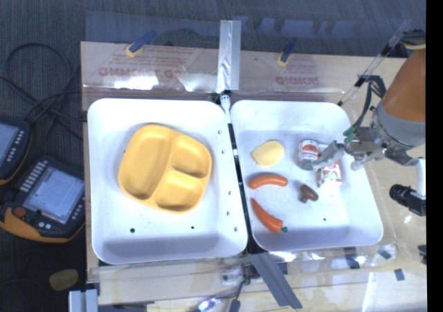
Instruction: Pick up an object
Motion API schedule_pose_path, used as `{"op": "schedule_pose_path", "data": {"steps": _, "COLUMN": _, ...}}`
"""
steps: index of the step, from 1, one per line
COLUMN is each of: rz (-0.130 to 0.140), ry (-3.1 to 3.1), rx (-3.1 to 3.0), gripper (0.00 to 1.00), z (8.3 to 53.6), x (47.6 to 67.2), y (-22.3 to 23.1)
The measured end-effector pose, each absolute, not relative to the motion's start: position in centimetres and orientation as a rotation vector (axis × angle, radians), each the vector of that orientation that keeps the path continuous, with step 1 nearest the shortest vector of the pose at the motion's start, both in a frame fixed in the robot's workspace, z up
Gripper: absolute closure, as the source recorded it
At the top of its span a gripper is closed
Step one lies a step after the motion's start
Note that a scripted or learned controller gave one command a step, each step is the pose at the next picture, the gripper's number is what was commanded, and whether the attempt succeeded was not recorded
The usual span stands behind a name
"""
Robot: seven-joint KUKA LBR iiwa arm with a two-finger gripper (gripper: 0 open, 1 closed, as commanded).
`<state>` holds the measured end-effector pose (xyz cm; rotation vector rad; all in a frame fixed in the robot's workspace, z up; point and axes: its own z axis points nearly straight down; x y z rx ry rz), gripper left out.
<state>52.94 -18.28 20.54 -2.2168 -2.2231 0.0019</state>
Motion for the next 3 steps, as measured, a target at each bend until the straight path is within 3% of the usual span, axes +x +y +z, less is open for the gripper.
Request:
{"op": "schedule_pose_path", "data": {"steps": 1, "rz": 0.011, "ry": -2.219, "rx": -2.216, "gripper": 0.0, "z": 9.4, "x": 58.0, "y": -18.5}}
{"op": "schedule_pose_path", "data": {"steps": 2, "rz": -0.002, "ry": -2.231, "rx": -2.222, "gripper": 0.0, "z": 8.8, "x": 67.1, "y": -16.4}}
{"op": "schedule_pose_path", "data": {"steps": 3, "rz": 0.004, "ry": -2.237, "rx": -2.223, "gripper": 1.0, "z": 9.9, "x": 67.1, "y": -16.5}}
